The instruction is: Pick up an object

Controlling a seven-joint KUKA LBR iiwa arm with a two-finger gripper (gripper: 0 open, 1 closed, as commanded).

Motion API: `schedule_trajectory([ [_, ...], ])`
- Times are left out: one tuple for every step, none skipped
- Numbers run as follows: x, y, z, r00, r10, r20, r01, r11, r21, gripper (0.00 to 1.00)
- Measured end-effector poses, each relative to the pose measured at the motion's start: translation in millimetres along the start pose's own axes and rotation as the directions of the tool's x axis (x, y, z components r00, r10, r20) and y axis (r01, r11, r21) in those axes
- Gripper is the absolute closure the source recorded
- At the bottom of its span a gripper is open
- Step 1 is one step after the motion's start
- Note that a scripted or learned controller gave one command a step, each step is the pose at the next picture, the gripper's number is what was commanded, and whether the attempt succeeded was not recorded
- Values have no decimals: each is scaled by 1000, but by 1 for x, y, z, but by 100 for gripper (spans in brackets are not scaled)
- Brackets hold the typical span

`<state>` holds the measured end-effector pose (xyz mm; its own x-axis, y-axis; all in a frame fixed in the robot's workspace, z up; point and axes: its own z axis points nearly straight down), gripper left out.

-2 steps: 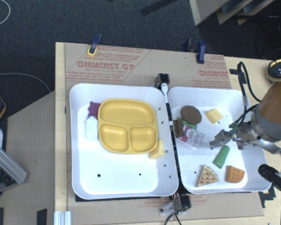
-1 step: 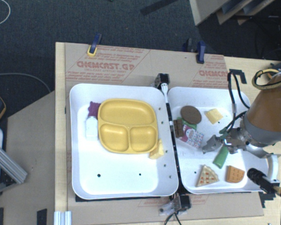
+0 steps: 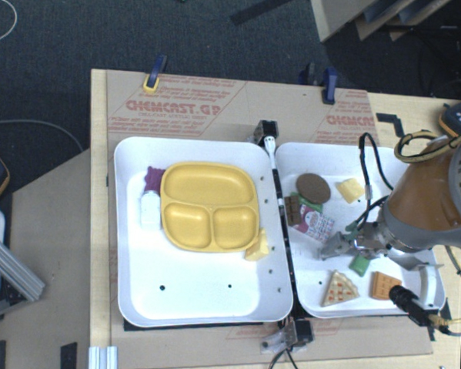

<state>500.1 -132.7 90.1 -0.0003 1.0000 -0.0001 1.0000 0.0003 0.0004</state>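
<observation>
The grey arm's metal two-finger gripper [image 3: 341,246] hangs low in the right-hand shallow white bin [image 3: 317,304], beside a small green block [image 3: 359,264] and a crumpled printed packet [image 3: 315,223]. A triangular toy pizza slice [image 3: 339,289] lies nearby. Whether it is clenched or released, I cannot tell. To my eye, it should centre over one item, clear of neighbours, before closing.

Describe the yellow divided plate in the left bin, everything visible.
The yellow divided plate looks like matte plastic, rounded-rectangular, with one wide compartment along the far side and two smaller ones nearer the camera. It lies flat, right side up, in the far half of the left bin. A purple-and-white item sits against its left edge, a pale yellow piece at its near right corner.
</observation>
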Motion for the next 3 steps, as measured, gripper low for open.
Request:
schedule_trajectory([
  [-2,2,-15,1000,3,6,-3,1000,-10,100],
  [7,4,-72,1000,-2,2,2,1000,-6,100],
  [10,-3,-118,1000,-1,2,1,1000,-5,100],
])
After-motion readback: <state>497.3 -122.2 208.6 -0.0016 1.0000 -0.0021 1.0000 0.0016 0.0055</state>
